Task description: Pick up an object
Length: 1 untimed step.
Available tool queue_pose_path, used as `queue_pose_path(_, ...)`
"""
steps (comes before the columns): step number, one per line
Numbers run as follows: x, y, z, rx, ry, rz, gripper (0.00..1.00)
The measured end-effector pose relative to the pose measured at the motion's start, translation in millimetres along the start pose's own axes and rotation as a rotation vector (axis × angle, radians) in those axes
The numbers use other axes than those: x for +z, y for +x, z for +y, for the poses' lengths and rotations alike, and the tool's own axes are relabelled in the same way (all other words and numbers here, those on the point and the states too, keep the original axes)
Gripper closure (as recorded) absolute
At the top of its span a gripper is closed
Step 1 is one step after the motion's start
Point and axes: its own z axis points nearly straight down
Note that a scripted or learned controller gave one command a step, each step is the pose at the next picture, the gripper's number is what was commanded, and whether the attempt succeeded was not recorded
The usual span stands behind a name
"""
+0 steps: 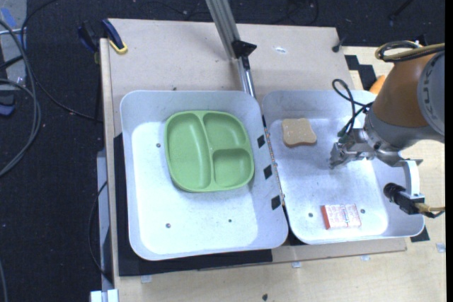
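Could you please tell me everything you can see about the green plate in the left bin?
The green plate is a pale green, rounded-square tray that looks like matte plastic, moulded into three compartments: one long at the view's left, two smaller at its right. It lies flat and upright on the floor of the left bin, toward its upper middle, turned slightly askew. Nothing lies in it, and the end effector is over the other bin.

Two white bins [141, 173]; one green plate [210, 151]; one bread slice [298, 131]; one small box [341, 216].

arm [417, 99] cut off at right edge
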Motion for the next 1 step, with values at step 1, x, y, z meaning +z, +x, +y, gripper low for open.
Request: queue_pose_path(1,-58.3,0.2,-7.7,0.000,-0.002,0.000,1.00)
